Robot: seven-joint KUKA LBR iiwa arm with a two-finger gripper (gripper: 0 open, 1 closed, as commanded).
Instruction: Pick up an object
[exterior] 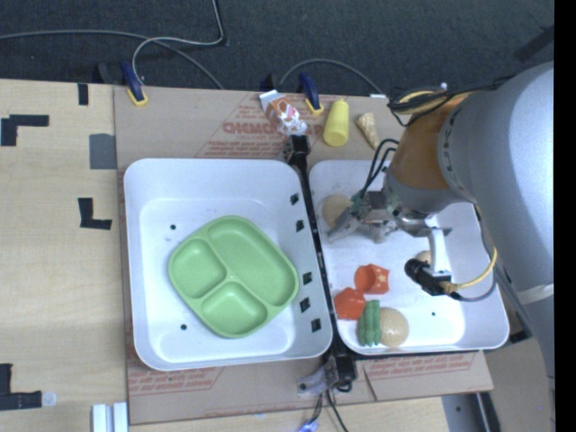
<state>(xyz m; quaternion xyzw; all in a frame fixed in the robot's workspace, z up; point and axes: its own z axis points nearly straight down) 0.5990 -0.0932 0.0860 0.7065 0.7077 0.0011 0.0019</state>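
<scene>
My gripper [349, 220] hangs low in the upper left part of the right bin [481, 333], reaching in from the right under the grey arm with its orange band [423, 156]. Just left of it a pale beige rounded object [334, 207] lies against the bin's left wall, touching or nearly touching the gripper. Nearer the front lie a red piece [373, 278], a second red piece [349, 303], a green object [369, 322] and a beige round object [393, 327], all apart from the gripper.
In the left bin [144, 241] rests a green divided plate [234, 275]. Behind the bins, on the cardboard, are a yellow bottle [336, 122], a small beige item [367, 130] and a small packet [283, 111]. A black cable fitting [430, 275] hangs from the arm above the right bin.
</scene>
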